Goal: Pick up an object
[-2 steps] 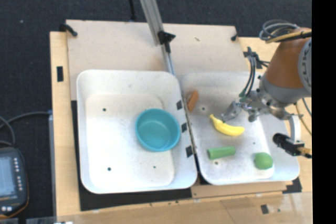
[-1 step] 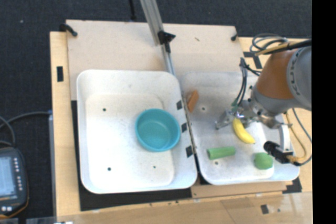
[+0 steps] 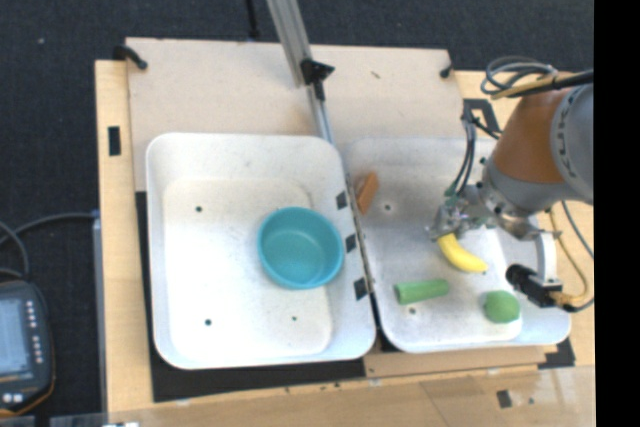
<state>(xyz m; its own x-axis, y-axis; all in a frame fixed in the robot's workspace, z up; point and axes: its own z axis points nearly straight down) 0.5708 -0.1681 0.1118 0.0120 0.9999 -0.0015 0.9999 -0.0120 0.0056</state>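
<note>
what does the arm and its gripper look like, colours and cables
The arm is a thick rounded body, grey with a broad orange band above the wrist. Dark cables loop over its top, and thinner ones run down beside the wrist. The gripper is a small metallic assembly, pale grey, with green wiring leading into it. A white and black fitting sits below the wrist.

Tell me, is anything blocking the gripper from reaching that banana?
Nothing visible does. The gripper sits right at the banana's upper end in the right bin. The green block and green ball lie below it, and the orange piece lies off by the bin's left wall.
</note>
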